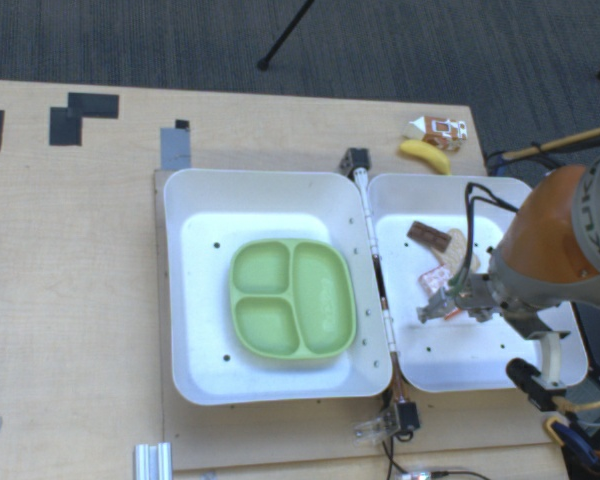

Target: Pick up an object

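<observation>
Camera view: claw (438, 308) low in right bin (480, 363), grip state indeterminate; small pink-white object (435, 279) just above-left, brown bar (429, 236) beyond. Centre over one item before closing.

A bulky robot arm (565, 243) is seen, grey with a broad orange band above the wrist. A thin black cable (472, 230) is looped along it toward a small metallic gripper (442, 306).
</observation>
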Action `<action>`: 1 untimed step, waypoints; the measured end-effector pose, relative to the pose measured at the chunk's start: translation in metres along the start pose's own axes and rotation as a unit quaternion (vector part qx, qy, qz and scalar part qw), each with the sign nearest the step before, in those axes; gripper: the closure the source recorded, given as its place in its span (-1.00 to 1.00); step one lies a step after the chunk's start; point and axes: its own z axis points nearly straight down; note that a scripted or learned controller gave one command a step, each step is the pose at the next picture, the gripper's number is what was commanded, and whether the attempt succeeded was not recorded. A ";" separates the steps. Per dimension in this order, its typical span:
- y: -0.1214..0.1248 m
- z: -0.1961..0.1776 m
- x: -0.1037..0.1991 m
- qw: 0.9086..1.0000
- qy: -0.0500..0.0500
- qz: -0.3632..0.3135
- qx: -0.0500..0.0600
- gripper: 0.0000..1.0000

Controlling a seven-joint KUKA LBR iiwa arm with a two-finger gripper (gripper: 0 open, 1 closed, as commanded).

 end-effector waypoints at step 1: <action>0.002 -0.010 0.001 1.000 0.000 -0.001 -0.002 1.00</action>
